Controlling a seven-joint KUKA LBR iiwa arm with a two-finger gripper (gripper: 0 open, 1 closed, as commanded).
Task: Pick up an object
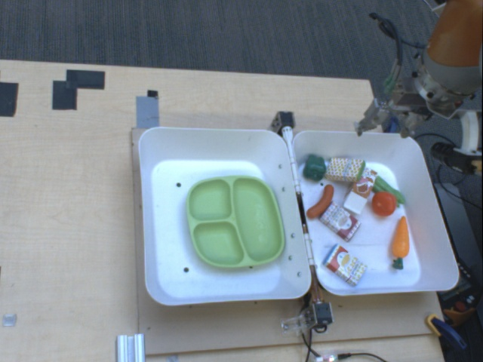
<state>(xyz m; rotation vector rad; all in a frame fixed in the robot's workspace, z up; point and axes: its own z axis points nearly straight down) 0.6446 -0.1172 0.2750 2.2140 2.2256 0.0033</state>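
Arm (453,36): upper right of frame, grey with orange band, above the far right corner of the right bin.
Claw (385,119): upper right, over the far rim of the right bin; holding nothing seen; open or closed cannot tell, too small and blurred.
Table (68,202): light wood, fills most of frame; dark carpet along the top.
Left bin (151,202): white, centre of frame, holds the green plate.
Green plate (235,222): three compartments, lying flat in middle of left bin, tilted slightly.
Right bin (438,232): white, right of centre, touching the left bin along a hinge-like seam; holds all small items.
Green lump (314,167): upper left of right bin, near the seam.
Sausage (321,200): reddish, slanted, just below the green lump.
Long box (345,169): printed, just right of the green lump.
Small carton (359,193): white and red, below the long box, next to the tomato.
Tomato (383,204): red, right of centre in right bin, green bit touching its upper side.
Carrot (400,240): orange, upright in frame, near the right wall.
Red packet (339,221): middle of right bin, below the small carton.
Lower packet (345,265): printed, near the front wall of right bin, apart from the rest.
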